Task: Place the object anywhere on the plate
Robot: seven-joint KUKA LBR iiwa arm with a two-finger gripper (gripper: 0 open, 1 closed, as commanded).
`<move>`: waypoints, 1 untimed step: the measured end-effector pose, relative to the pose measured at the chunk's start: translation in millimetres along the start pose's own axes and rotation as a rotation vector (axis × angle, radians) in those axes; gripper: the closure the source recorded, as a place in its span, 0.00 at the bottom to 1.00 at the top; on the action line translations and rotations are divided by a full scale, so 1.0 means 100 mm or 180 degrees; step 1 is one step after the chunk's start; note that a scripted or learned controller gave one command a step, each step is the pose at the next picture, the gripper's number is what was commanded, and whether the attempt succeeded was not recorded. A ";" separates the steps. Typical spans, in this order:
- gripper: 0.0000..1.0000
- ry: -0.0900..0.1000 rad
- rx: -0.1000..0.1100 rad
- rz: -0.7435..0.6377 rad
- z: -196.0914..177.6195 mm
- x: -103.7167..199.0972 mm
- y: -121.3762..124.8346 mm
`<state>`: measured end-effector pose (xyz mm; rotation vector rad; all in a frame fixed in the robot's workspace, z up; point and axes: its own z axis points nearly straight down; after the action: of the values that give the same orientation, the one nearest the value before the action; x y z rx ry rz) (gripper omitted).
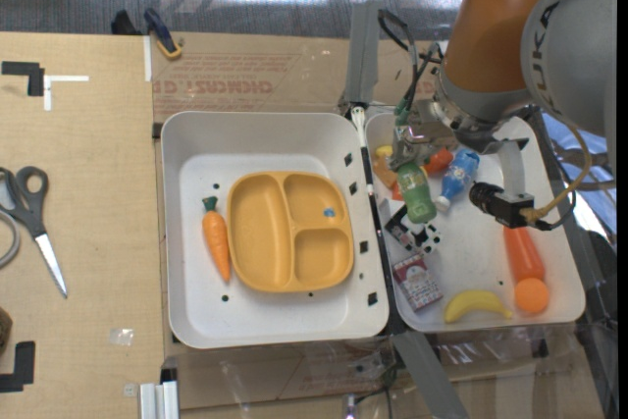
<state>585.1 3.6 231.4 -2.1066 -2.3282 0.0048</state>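
Observation:
A yellow divided plate [290, 232] lies in the left white bin [186, 240], with a small blue speck [329, 212] in its upper right compartment. A toy carrot [216, 237] rests on the bin floor just left of the plate. My gripper [409, 144] hangs over the top left corner of the right bin [564, 294], right above a green bottle [417, 192]. The arm's orange band and grey wrist hide what lies beneath them. Whether the green bottle is in the gripper's hold is unclear.
The right bin also holds a blue-and-white bottle [457, 176], an orange bottle [526, 266], a banana [477, 306], a small printed box [418, 282] and a black-and-white item [412, 231]. Scissors [34, 221] lie on the bench at the far left.

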 end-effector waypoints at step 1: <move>1.00 -0.0002 -0.0002 -0.1335 0.18 0.61 0.13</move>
<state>591.6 65.8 213.5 -1.5760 -2.7159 0.0038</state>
